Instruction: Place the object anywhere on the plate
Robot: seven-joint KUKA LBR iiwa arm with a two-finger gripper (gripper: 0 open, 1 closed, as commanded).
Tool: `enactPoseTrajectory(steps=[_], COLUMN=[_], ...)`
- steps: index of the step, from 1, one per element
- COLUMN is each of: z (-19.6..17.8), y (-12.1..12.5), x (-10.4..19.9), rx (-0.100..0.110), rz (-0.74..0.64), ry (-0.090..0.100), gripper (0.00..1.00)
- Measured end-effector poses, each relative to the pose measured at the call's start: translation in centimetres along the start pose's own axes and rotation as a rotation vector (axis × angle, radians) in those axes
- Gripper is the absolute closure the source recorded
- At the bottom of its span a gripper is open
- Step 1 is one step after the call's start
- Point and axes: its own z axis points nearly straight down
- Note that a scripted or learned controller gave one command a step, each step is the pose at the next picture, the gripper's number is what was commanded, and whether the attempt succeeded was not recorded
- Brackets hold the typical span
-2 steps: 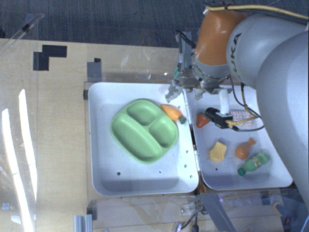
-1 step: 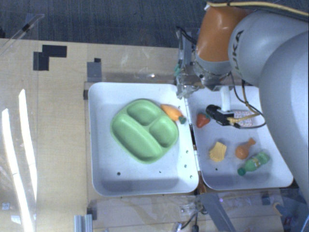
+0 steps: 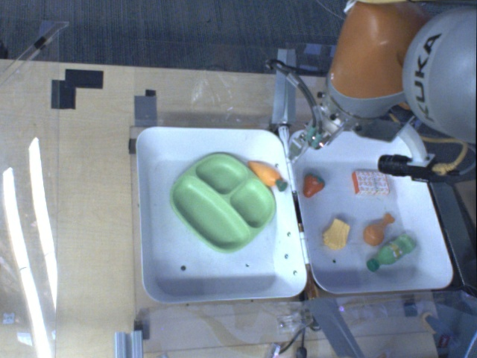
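A pale wooden bench (image 3: pixel 74 200) carries two shallow white bins side by side, with dark floor beyond its far edge. The claw (image 3: pixel 313 136) hangs over the wall between the bins, at their far end; whether it is apart or together I cannot tell, since the wrist and cabling crowd it.

Just down and to the left of the claw, inside the left bin (image 3: pixel 160 274), a toy carrot (image 3: pixel 264 173) lies with its orange body against the green plate's (image 3: pixel 222 200) rim and its green stem end on the bin side. Its long axis runs diagonally, the tip pointing up-left toward the plate, the stem down-right toward the shared wall.

It seems perched on the rim rather than in a compartment, so a brush from the claw could roll it off. A toy strawberry (image 3: pixel 312 185) sits just below the claw in the right bin (image 3: pixel 425 274).
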Motion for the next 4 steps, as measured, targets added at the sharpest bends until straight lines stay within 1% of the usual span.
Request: enactPoseTrajectory(steps=[1, 2, 3, 4], z=[7.7, 1.9, 4.7, 4.7], y=[-1.8, 0.9, -2.9, -2.9], x=[-4.0, 1.0, 1.9, 1.9], rx=[0.005, -0.001, 0.005, 0.005], rz=[0.36, -0.152, 0.345, 0.345], ry=[0.002, 0.0, 0.002, 0.002], gripper=[1.0, 1.0, 1.0, 0.0])
